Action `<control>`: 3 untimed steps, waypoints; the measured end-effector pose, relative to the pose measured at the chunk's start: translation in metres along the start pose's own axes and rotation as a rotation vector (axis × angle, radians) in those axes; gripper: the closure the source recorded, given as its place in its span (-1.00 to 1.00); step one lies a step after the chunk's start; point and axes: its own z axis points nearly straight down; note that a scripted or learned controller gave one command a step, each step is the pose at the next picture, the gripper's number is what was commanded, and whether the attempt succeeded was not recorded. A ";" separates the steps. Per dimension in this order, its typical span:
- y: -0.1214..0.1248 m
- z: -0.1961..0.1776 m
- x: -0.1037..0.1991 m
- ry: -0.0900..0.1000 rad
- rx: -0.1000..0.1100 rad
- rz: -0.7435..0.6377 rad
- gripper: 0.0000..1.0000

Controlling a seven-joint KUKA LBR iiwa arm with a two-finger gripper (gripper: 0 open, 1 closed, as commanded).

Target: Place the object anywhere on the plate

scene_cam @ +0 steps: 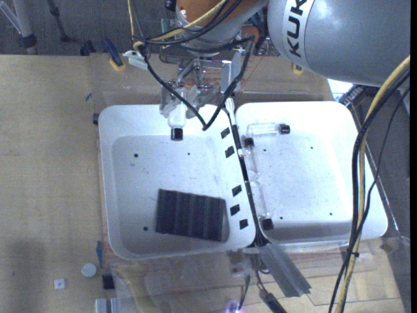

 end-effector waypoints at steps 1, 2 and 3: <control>0.005 0.100 -0.002 0.002 -0.006 -0.319 1.00; 0.000 0.016 -0.001 -0.001 -0.002 -0.634 1.00; 0.002 0.091 -0.012 0.000 -0.008 -0.784 1.00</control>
